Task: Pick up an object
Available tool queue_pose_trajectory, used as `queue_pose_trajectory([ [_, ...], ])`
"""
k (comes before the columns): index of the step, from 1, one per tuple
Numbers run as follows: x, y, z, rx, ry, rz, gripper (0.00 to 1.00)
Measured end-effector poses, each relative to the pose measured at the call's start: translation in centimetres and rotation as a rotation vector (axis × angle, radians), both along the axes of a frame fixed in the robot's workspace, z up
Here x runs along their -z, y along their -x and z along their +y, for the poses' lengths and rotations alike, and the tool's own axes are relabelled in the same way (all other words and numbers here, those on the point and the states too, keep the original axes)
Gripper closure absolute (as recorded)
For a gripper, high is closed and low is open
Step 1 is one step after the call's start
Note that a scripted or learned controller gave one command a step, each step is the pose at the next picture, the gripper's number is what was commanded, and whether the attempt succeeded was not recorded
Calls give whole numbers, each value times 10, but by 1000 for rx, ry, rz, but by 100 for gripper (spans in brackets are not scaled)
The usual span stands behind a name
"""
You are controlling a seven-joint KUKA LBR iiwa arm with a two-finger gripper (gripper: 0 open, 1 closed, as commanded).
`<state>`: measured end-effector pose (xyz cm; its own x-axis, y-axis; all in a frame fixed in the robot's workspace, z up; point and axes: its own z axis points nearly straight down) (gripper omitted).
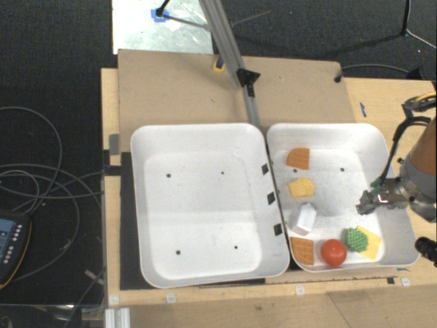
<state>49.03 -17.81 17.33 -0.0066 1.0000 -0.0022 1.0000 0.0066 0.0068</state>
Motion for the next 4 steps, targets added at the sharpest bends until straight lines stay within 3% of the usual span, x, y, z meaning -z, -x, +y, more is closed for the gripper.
queue_pose_trajectory([
  [1,-54,-2,-1,0,1,-1,100],
  [4,-66,-29,166,-5,-5,4,100],
])
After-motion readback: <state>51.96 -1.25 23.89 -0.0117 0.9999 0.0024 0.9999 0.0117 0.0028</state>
